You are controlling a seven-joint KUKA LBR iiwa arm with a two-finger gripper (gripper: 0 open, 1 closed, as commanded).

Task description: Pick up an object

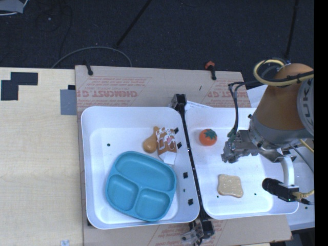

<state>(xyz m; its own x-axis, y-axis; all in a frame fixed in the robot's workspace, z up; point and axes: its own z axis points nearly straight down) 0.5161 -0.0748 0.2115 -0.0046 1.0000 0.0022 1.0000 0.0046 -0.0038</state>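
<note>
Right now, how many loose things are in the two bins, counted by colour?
Blue: 1, the divided plate in the left bin.
Brown and white: 1, the gingerbread-house toy in the left bin.
Tan: 2, a small rounded piece beside that toy, and the toast slice in the right bin.
Orange-red: 1, the tomato-like toy in the right bin.
Total: 5
</note>
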